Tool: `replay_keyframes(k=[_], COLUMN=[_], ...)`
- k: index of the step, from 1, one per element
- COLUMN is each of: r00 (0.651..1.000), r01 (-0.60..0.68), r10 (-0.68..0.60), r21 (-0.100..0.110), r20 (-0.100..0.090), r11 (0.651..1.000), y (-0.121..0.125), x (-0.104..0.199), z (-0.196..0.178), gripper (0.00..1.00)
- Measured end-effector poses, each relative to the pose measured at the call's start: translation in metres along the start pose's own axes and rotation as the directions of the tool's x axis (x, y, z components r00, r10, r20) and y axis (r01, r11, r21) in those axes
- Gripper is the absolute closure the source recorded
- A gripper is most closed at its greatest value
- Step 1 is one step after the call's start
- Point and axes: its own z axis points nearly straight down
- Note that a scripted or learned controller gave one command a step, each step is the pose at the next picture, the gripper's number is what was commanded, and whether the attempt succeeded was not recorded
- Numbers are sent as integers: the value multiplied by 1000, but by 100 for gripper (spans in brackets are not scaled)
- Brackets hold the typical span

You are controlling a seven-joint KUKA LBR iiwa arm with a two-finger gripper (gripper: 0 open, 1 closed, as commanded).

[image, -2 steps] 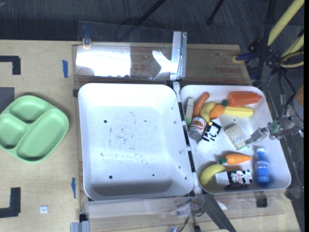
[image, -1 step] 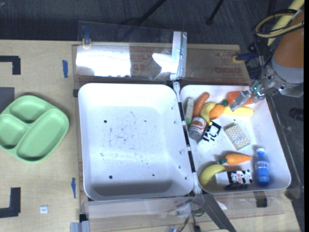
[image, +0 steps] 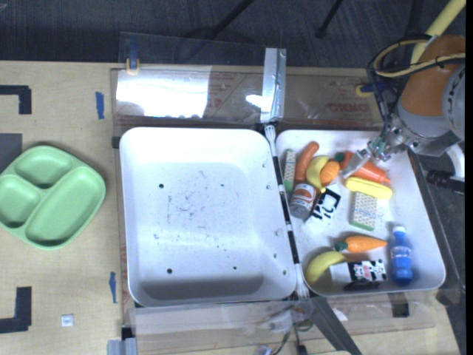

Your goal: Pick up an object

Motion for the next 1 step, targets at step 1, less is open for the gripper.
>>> replay_keyframes(k=[1], r00=[1000], r01=[3], r10=[-3], r21=[-8], r20=[11], r11=[1000], y=[3], x=[-1], z=[-13], gripper=[100])
